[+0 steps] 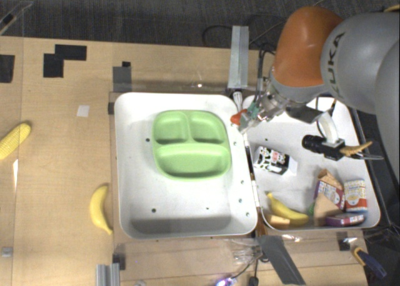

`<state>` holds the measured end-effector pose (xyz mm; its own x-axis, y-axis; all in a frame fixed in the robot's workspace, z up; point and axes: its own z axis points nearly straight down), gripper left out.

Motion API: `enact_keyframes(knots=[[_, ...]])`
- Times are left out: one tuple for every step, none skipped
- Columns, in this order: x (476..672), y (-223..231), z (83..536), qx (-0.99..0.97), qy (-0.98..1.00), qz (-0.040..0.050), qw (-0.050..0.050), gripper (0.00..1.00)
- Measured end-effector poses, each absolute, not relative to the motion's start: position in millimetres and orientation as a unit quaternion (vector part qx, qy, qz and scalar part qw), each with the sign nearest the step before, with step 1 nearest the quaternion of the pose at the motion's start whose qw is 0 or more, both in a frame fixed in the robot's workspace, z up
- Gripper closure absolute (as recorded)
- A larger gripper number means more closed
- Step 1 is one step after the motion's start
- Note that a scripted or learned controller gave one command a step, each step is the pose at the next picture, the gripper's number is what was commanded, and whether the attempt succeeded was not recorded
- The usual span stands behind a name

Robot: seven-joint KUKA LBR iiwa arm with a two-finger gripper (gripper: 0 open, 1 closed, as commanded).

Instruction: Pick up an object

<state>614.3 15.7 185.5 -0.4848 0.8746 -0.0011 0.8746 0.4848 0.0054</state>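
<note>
My gripper (250, 115) hangs low over the far left corner of the right bin (294, 130), next to the wall between the two bins. A small red-orange object (235, 118) sits right at its tip, on or against that wall; whether it is gripped I cannot tell. Further forward in the right bin lie a black-and-white carton (273, 160), a yellow banana (286, 212), a brown and red pair of small boxes (340, 193) and a purple item (345, 219).
A green divided plate (189, 142) lies in the left bin (134, 172). Outside the bins, on the wooden bench, lie a second banana (100, 208) and a yellow corn cob (14, 140) at the left edge.
</note>
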Motion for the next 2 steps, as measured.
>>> enact_keyframes(knots=[[649.7,-5,210,0.604,0.797,0.0024,0.002,1.0],[612.5,2,221,0.676,0.737,0.0018,0.001,1.0]])
